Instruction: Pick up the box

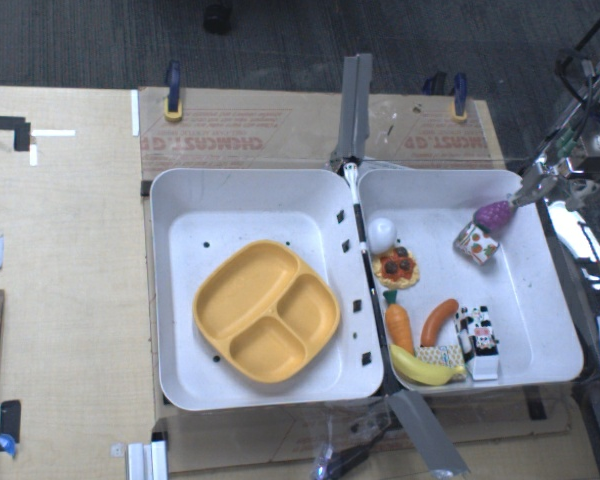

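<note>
Box (476, 244) lies tilted in the right bin (565, 338), upper right part, just below and touching the purple grapes (494, 213). My gripper (536, 181) sits at the bin's upper right rim, near the grapes, apart from the box; whether my jaws are spread or pressed together I cannot tell. Same bin, lower part: pizza slice (397, 267), white ball (381, 233), carrot (399, 328), sausage (439, 319), banana (421, 368), cow-print carton (478, 340). Left bin (170, 268) bears a yellow divided plate (267, 311).
</note>
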`<state>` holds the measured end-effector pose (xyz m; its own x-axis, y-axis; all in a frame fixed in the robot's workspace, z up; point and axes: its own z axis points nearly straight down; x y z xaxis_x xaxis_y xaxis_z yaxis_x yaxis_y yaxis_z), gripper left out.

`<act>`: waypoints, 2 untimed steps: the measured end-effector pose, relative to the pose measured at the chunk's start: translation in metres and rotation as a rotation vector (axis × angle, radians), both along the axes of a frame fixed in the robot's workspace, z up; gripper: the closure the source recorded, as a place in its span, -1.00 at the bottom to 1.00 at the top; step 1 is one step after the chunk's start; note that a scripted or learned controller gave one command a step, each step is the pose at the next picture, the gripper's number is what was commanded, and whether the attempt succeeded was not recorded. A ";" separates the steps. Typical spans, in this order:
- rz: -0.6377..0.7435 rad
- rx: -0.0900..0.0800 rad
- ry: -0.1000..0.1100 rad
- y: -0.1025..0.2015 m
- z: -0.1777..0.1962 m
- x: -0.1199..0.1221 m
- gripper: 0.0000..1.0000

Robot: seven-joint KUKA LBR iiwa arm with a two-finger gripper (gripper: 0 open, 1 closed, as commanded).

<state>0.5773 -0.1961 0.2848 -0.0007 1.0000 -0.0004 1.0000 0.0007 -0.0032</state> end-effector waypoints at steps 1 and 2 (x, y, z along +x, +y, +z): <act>-0.148 -0.001 -0.002 -0.011 -0.126 0.019 -1.00; -0.342 0.000 0.001 0.016 -0.123 0.009 -1.00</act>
<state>0.5860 -0.1797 0.1614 0.3345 0.9424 -0.0007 0.9424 -0.3345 -0.0037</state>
